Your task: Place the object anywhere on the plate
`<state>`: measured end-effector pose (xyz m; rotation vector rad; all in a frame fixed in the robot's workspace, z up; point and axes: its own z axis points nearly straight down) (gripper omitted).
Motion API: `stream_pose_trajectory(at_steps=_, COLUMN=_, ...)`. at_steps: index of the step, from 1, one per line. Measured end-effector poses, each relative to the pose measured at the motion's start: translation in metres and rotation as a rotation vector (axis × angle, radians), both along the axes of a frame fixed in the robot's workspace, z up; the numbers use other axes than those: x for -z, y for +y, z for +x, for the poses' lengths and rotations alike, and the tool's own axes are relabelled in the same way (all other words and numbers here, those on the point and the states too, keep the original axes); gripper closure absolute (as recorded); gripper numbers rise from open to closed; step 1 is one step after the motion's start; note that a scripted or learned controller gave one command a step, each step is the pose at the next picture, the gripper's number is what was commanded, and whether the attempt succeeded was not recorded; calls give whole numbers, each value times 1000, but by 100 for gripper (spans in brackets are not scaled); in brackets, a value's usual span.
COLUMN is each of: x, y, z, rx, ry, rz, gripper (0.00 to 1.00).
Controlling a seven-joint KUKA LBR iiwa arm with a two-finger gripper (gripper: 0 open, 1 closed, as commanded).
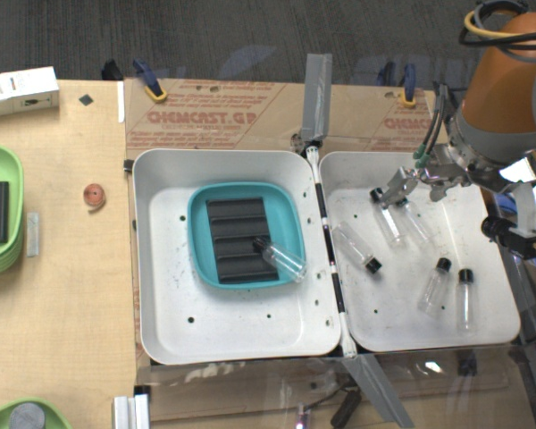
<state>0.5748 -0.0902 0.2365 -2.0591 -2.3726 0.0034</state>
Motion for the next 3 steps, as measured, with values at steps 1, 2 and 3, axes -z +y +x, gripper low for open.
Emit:
stream_pose_trajectory(at_steps=1, x=23, y=-4, z=16, rx=-57, ry=2, rz=0, gripper=0)
stream_pose_trajectory(at_steps=2, x=28, y=-39, z=36, rx=-29, ry=-1, rz=0, gripper=0)
stream_pose_trajectory(at_steps=3, x=45, y=-94, z=64, rx=13, ry=-1, rz=0, gripper=0)
